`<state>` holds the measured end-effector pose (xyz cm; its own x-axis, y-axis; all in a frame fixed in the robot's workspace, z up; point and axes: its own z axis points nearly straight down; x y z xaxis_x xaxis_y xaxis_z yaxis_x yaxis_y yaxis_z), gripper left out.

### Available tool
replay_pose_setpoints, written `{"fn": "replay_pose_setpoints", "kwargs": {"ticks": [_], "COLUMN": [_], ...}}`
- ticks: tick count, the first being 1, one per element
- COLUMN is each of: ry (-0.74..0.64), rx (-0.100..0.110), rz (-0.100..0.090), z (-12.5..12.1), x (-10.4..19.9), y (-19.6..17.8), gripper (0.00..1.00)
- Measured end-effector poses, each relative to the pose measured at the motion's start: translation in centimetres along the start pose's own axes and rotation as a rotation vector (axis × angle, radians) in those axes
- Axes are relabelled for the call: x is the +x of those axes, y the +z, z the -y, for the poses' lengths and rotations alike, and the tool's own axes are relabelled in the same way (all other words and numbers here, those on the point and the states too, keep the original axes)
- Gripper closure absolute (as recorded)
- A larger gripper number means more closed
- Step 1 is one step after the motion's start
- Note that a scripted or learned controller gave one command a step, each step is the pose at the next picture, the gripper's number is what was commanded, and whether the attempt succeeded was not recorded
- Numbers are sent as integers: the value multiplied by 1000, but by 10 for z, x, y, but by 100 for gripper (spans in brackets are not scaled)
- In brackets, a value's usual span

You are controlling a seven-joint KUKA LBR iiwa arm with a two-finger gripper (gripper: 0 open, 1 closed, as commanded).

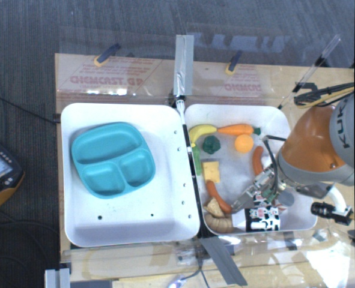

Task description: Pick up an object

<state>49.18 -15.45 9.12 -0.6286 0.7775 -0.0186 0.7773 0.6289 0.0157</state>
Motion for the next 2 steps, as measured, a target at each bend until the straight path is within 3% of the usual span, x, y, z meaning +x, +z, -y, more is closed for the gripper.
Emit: {"fn": "replay_pose_setpoints", "kwargs": {"ticks": [2], "ry": [-42], "rx": [6], "rz": [2], "z": [-6], "x": [11], "y": [0], "gripper": [0]}}
